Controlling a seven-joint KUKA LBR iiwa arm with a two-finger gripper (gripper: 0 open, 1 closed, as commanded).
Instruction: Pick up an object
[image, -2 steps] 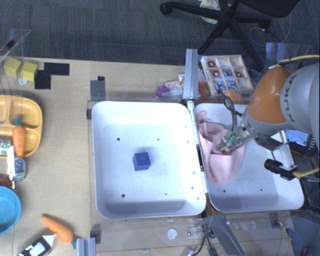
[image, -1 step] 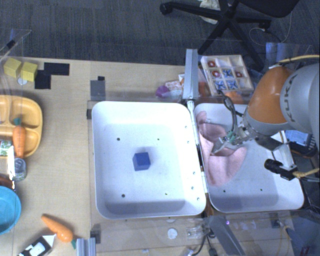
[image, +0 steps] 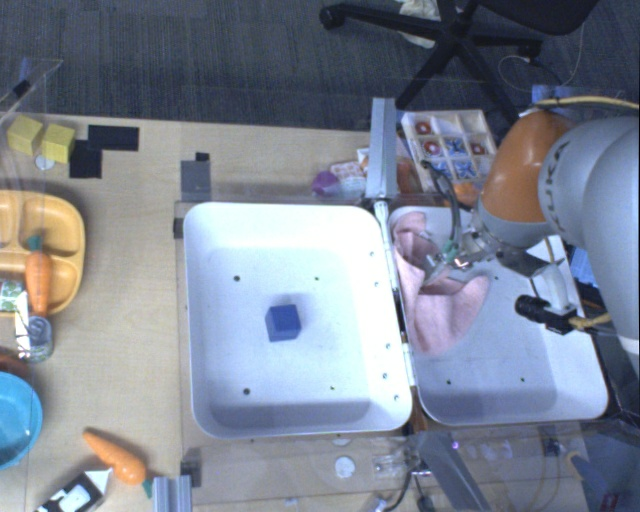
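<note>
Near the frame's bottom edge an orange carrot (image: 117, 458) lies on the wooden bench (image: 120, 380), with a blue bowl (image: 15, 418) cut off at lower left. At right, the grey arm (image: 590, 190) covers much of the right bin (image: 520, 395). Its gripper (image: 452, 256) is low over a pink cloth (image: 432, 300) bunched against that bin's left wall; whether it is clenched or released, I cannot tell, as the tip is small and blurred against the folds. The left bin (image: 290, 410) has wide open floor around a blue cube (image: 284, 321) at its middle, well apart from every wall. A yellow tray (image: 50, 225) sits at far left.
</note>
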